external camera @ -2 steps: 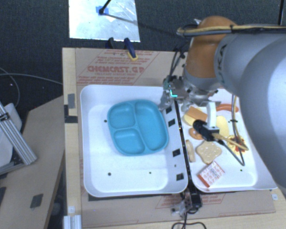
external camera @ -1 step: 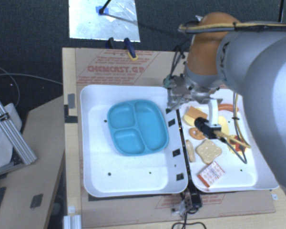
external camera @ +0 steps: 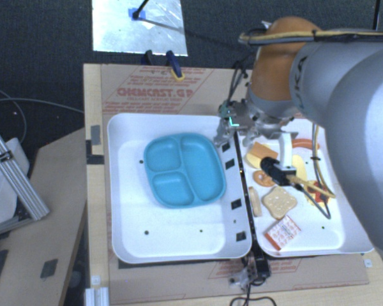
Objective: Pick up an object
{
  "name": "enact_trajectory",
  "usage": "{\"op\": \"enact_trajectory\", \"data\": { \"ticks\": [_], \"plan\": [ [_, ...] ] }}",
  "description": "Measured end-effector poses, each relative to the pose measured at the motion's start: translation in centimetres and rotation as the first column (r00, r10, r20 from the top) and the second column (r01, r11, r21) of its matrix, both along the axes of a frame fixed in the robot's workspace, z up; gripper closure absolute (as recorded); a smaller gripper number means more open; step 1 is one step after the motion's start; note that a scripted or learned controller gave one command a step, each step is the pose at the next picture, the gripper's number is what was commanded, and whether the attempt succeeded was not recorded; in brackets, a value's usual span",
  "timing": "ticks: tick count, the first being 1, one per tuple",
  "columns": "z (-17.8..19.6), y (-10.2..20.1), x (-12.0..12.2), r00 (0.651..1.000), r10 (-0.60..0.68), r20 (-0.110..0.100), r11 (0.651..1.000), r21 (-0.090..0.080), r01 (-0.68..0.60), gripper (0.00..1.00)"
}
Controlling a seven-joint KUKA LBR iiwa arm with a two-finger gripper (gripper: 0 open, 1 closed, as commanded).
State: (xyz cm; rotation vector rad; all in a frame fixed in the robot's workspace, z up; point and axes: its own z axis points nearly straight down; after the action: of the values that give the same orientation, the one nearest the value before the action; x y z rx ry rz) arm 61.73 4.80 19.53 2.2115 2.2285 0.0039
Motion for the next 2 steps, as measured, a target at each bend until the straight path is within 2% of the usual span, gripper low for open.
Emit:
{"op": "enact_trajectory", "data": {
  "ticks": [1,2],
  "plan": [
    [1.11,0.02,0.08,1.0,0.005,0.002,1.0,0.001,-0.005,1.0],
    [1.07,0.01,0.07,1.0,0.005,0.002,1.0,0.0,-0.005,0.0]
  ]
}}
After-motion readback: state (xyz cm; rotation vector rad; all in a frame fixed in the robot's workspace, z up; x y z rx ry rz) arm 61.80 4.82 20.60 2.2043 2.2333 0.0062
